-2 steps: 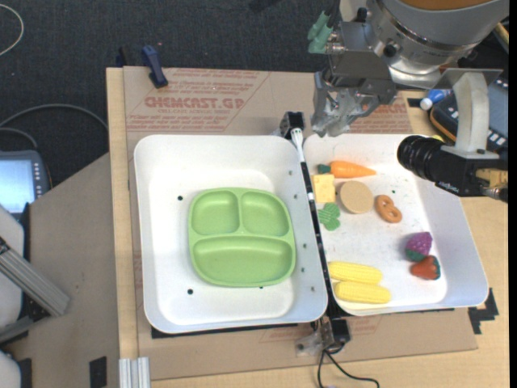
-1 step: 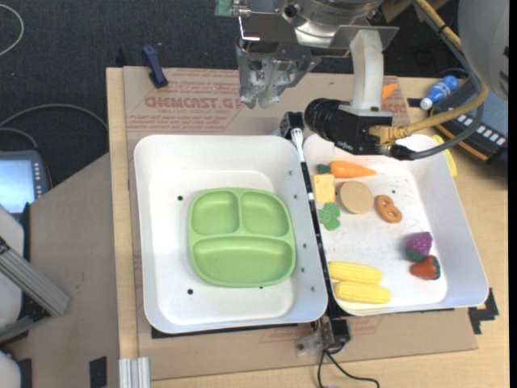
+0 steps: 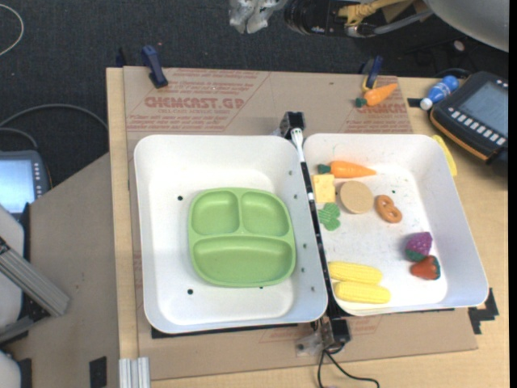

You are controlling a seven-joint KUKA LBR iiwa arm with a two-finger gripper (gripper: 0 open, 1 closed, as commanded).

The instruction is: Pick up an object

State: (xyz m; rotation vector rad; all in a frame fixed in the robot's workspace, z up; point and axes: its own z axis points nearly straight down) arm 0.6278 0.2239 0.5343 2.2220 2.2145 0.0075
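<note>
Risk noted: the carrot (image 3: 352, 169), cheese slice (image 3: 323, 189) and round cookie (image 3: 354, 197) lay crowded against the right bin's (image 3: 452, 217) far-left edge, so a descent there could strike the rim or nudge neighbours. The gripper (image 3: 252, 6) hung above the bench's far edge, clear of both bins; its opening could not be determined.

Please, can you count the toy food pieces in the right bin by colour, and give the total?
Orange: 2, the carrot and the pretzel
Yellow: 3, two corn cobs and the cheese block
Green: 1, the leafy piece
Tan: 1, the round disc
Purple: 1, the grapes
Red: 1, the strawberry
Total: 9
</note>
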